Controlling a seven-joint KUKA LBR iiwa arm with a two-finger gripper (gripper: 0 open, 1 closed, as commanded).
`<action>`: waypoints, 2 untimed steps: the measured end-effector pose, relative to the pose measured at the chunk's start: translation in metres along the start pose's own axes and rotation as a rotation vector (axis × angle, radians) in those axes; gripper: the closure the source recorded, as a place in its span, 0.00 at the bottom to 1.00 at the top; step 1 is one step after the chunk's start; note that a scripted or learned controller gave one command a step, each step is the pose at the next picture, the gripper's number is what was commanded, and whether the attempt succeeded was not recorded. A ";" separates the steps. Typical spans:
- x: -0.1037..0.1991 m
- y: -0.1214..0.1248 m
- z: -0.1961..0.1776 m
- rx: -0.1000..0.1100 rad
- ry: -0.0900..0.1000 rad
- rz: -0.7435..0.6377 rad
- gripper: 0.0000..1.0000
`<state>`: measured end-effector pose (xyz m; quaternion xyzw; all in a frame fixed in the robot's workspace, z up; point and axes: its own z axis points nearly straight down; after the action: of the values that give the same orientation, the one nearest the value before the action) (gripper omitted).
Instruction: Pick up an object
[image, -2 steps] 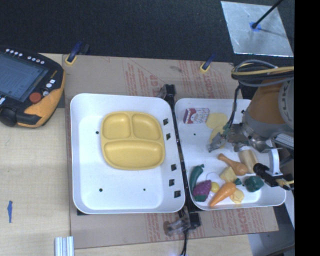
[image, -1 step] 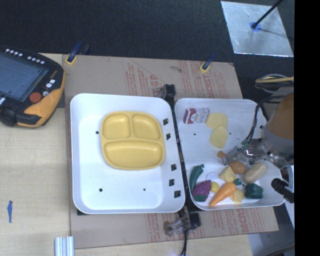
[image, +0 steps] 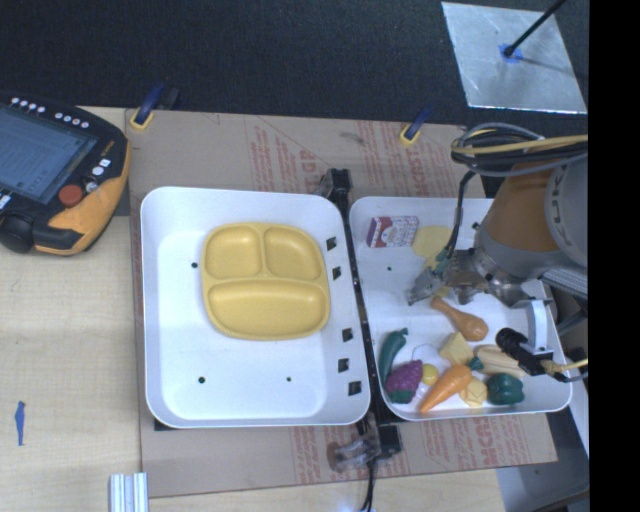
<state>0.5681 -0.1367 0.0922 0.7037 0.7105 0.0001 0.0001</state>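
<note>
Toy carrot (image: 445, 386) lay at six o'clock in the right bin (image: 395, 215), crowded by grapes (image: 404, 377) and a drumstick (image: 461, 318). At the bin's centre the tool (image: 432, 288) hovered low; its state I couldn't tell. Clutter could spoil a grasp: neighbours nudged, nothing caught.

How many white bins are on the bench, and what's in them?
2. The left bin holds a yellow divided plate. The right bin holds toy food, like a carrot and a drumstick, with the gripper over it. Some toys may be hidden under the arm.
</note>
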 end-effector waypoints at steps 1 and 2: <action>-0.004 -0.002 -0.010 0.004 -0.001 0.002 1.00; 0.075 -0.005 -0.105 -0.003 0.001 0.000 1.00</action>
<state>0.5624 -0.0622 0.1967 0.7036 0.7106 0.0016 0.0005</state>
